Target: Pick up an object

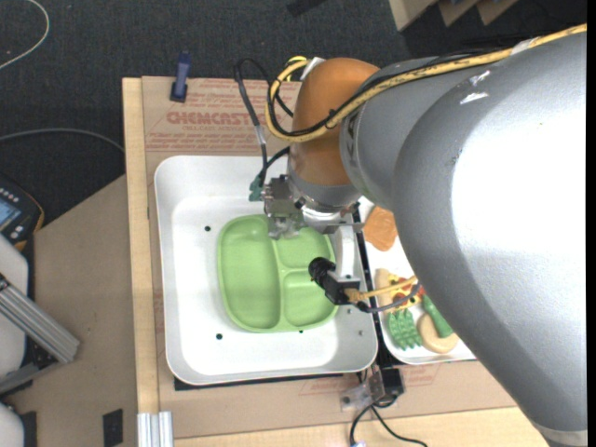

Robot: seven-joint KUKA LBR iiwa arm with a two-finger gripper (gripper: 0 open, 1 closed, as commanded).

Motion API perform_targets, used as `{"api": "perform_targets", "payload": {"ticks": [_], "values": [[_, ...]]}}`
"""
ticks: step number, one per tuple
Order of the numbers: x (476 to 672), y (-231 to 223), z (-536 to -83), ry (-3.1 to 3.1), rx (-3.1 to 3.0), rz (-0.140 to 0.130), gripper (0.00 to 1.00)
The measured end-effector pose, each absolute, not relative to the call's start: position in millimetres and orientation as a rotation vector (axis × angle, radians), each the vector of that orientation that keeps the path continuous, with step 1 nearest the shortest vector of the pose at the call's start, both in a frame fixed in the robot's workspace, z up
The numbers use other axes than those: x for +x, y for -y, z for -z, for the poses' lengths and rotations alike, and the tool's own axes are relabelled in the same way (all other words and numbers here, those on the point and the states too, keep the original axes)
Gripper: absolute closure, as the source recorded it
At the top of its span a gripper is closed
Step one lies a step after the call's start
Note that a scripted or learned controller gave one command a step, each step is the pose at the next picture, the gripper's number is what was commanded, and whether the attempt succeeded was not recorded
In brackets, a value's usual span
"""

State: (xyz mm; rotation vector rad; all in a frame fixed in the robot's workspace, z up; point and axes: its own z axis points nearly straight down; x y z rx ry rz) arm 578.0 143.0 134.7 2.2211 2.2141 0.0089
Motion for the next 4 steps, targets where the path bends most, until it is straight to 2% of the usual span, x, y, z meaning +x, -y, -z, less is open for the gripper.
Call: {"api": "perform_targets", "payload": {"ticks": [1,3,4], "values": [[576.6,-71,-227,-2.209,2.224,-0.008,1.00],[576.1,-76,-242,-2.220,2.219,-0.004,1.00],[533.7,-105,-199,-2.230,2.224,0.010,1.00]]}}
